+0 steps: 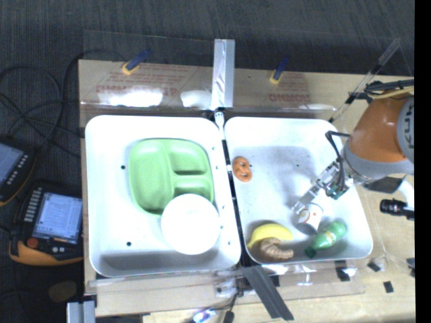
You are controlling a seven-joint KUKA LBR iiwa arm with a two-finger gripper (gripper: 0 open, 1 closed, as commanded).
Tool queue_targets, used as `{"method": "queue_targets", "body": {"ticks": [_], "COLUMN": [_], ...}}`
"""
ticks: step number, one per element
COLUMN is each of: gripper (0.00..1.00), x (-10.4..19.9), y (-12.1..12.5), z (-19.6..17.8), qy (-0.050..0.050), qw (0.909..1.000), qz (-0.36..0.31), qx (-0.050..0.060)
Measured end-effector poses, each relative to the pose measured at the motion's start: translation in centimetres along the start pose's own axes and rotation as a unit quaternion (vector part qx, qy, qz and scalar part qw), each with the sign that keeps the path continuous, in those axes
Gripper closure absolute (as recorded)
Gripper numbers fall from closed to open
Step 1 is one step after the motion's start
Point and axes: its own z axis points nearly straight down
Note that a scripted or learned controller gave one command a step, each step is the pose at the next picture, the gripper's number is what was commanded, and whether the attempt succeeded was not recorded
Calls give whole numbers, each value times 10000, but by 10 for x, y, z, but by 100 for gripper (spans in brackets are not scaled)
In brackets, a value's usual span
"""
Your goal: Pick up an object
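My gripper (304,206) hangs low in the right bin (283,130), reaching in from the right on the grey arm with its orange band (378,136). Just below its tip lies a small white object with a red mark (312,216); whether they touch is unclear. Along the bin's front lie a green bottle (328,236), a yellow banana-like piece (269,233) and a brown piece (276,250) resting against it. A small orange object (242,169) sits by the bin's left wall.
The left bin (101,180) holds a green divided tray (168,170) with a white round dish (191,223) overlapping its front corner. A divider wall (227,180) separates the bins. Bare floor shows in the right bin's middle and back.
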Motion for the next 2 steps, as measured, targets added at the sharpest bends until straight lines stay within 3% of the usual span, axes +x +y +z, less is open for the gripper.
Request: {"method": "queue_targets", "body": {"ticks": [1,2], "gripper": [0,0], "x": [42,88], "y": [-12,-3], "z": [-1,-2], "qy": [-45,-55], "qw": [9985,9916], "qz": [540,1291], "qx": [-6,-9]}}
